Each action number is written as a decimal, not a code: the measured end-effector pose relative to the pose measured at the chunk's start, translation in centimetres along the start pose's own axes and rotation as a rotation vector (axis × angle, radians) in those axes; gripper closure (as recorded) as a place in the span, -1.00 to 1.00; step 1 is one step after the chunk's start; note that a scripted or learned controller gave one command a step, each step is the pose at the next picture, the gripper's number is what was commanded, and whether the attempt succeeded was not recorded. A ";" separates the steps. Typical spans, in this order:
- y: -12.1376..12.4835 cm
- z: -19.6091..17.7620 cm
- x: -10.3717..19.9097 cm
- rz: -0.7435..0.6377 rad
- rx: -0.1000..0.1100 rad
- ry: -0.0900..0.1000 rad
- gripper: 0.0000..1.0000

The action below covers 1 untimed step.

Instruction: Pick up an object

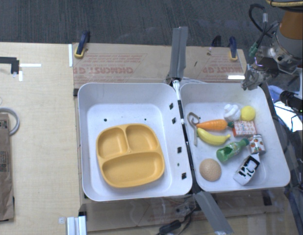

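The right bin [274, 126] holds a cluster of small items. Among them are an orange carrot [213, 125], a banana [213, 138], a green bottle [231, 150] and a tan round ball [210, 170]. A white-and-black carton [247, 169], a small printed can [257, 144], a red box [244, 128], a yellow lemon [248, 113] and a white lumpy piece [232, 111] lie there too. My gripper [251, 80] hangs over the bin's back right corner, above and apart from the items, with nothing seen in it.
A yellow divided plate [130, 154] lies in the left bin [88, 131]. A metal clip [193, 118] rests by the right bin's left wall. Cardboard [127, 65] with blue clamps [83, 43] lies behind the bins. A brown paper bag [2, 165] sits at far left.
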<state>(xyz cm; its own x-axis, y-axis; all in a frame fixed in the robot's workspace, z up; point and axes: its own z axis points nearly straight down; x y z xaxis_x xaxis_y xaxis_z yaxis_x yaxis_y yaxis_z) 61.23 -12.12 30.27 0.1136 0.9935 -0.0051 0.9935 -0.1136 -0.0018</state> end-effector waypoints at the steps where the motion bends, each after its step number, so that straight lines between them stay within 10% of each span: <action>1: 0.0 0.0 0.0 0.000 0.000 0.000 -1.00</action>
<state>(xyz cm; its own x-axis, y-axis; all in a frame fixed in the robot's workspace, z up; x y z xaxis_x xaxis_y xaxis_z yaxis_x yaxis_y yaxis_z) 61.23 -12.12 30.26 0.1137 0.9935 -0.0051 0.9935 -0.1137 -0.0022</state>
